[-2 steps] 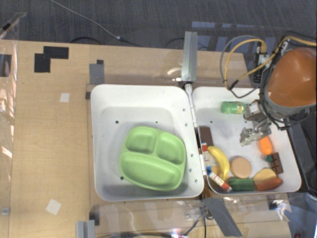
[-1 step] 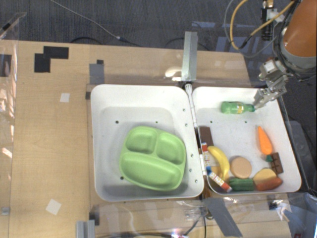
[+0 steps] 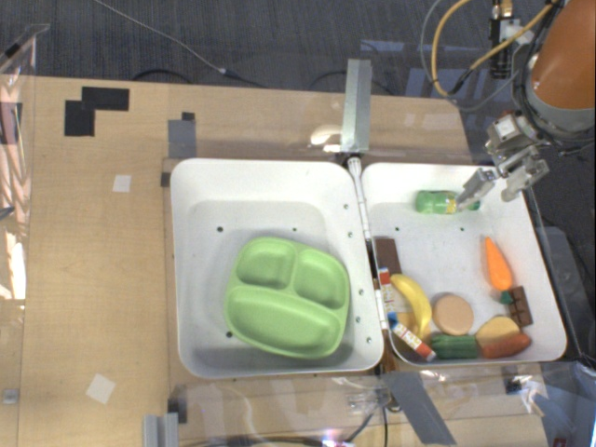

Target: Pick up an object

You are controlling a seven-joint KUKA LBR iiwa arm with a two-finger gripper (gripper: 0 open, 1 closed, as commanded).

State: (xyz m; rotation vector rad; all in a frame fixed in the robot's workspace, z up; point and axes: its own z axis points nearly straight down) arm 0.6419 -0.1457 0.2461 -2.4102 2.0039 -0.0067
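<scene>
At the right bin's [image 3: 545,277] one o'clock, the gripper [image 3: 494,186], fingers spread, should straddle the green item [image 3: 431,202] squarely before closing.

Two bins are sitting side by side on a bench [image 3: 112,277]. The left bin [image 3: 200,194] is holding a divided plate [image 3: 289,296]. In the right bin [image 3: 549,324], a bottle [image 3: 433,201] is lying at the far end, with the gripper [image 3: 492,186] just right of it. A carrot [image 3: 498,264] is lying nearer, to the right; a banana [image 3: 413,304] and round cookie [image 3: 453,314] are lying at the near end.
</scene>
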